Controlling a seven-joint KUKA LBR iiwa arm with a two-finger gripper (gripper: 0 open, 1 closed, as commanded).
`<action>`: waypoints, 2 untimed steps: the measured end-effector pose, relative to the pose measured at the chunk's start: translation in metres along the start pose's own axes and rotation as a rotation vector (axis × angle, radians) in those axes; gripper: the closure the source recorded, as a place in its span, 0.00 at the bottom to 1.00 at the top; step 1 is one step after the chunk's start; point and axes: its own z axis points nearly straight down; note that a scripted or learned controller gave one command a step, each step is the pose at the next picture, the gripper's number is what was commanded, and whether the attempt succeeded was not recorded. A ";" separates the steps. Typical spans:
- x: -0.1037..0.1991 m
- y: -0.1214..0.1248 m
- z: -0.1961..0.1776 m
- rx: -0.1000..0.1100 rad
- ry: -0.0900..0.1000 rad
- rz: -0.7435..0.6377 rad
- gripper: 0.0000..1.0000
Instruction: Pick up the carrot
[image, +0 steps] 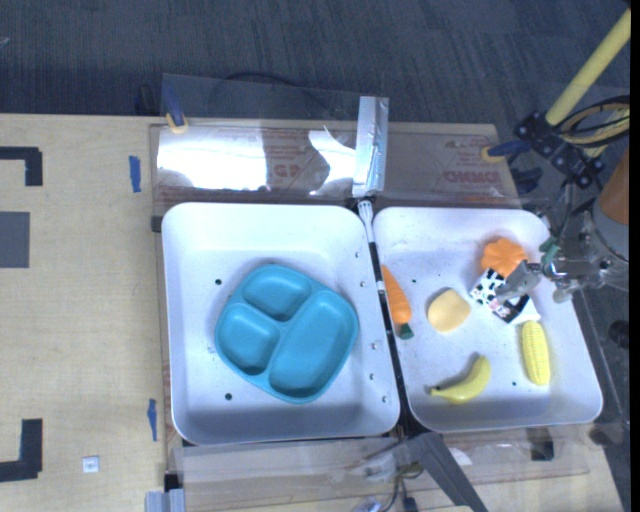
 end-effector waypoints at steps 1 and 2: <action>-0.053 0.031 0.034 -0.002 -0.003 0.030 0.00; 0.010 -0.021 0.123 -0.006 -0.001 0.097 0.00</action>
